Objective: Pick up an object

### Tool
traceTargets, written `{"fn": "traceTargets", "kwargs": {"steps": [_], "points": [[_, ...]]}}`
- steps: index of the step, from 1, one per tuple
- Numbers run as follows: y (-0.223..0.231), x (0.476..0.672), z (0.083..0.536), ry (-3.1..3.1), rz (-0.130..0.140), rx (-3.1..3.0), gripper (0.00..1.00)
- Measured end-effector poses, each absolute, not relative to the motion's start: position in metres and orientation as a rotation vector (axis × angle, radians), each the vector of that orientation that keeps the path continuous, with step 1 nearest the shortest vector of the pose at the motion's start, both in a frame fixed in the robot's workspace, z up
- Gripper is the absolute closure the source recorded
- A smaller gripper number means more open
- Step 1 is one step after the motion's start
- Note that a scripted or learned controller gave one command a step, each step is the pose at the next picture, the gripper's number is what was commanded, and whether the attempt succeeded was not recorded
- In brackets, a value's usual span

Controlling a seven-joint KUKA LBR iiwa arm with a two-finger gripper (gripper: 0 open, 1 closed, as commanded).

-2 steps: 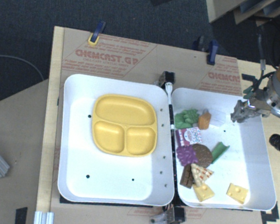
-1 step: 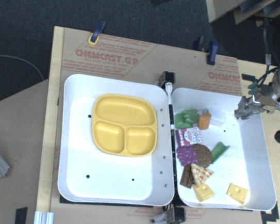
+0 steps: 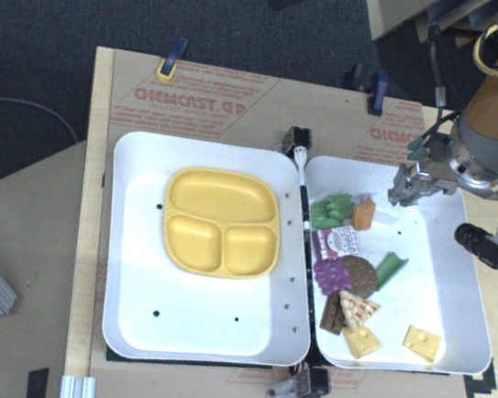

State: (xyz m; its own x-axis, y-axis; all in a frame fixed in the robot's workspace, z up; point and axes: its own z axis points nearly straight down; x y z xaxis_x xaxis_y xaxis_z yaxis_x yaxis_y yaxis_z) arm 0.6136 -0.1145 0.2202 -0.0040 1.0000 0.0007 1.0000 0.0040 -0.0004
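The gripper [image 3: 405, 193] hangs over the far part of the right bin [image 3: 466, 300], above bare white floor; whether it is open or closed, I cannot tell, and nothing shows in its grasp. Just to its left lies a small orange piece [image 3: 364, 213] beside a green leafy toy [image 3: 330, 209]. Nearer the front sit a purple grape bunch [image 3: 331, 273], a brown patty [image 3: 360, 275], a green stick [image 3: 391, 268] and cheese wedges [image 3: 422, 343]. The left bin [image 3: 122, 304] holds a yellow divided tray [image 3: 222, 222]

Pretty bright, even overhead light; white bins [image 3: 121, 313] glare a bit, shadows stay soft, whole frame slightly fuzzy.
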Motion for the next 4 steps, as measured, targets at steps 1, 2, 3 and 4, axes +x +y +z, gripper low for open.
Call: {"fn": "traceTargets", "kwargs": {"steps": [1, 2, 3, 4], "points": [[-0.060, 0.617, 0.211, -2.225, 0.000, -2.213, 1.00], [-0.011, 0.614, 0.226, -2.228, -0.004, -2.215, 1.00], [0.034, 0.611, 0.229, -2.227, -0.003, -2.215, 1.00], [0.029, 0.629, 0.218, -2.224, -0.002, -2.221, 1.00]]}}
